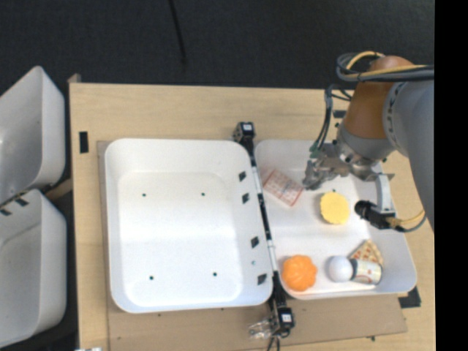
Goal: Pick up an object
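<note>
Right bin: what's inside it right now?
The right bin holds a pink checked packet, a yellow disc, an orange ball, a white ball and a patterned cup. The gripper covers part of its floor.

One fixed camera, mounted above the table (183, 108), looking down at a slant; far enough off to take in both white bins side by side, left bin (183, 225) and right bin (333, 247), whole; dark floor along the top edge; arm (380, 108) enters from the right.
</note>
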{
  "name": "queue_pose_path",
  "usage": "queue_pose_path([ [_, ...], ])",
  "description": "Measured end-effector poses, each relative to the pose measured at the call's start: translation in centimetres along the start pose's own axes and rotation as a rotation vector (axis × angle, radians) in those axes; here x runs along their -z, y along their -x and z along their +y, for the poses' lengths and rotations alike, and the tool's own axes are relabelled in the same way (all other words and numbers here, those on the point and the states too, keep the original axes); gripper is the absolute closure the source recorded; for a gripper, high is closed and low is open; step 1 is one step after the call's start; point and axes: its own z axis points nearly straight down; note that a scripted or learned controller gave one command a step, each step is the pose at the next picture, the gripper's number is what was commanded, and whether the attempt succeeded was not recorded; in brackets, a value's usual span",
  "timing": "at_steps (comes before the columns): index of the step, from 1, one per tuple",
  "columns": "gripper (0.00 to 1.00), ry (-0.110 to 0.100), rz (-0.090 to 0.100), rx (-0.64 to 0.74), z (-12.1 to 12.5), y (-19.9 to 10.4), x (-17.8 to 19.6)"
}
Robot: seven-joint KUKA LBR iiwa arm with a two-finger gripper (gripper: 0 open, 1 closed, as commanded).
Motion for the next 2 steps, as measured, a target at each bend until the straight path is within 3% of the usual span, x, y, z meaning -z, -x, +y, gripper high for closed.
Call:
queue_pose_path([
  [2,1.0,-0.002,0.0,-0.002,0.1,0.3,1.56],
])
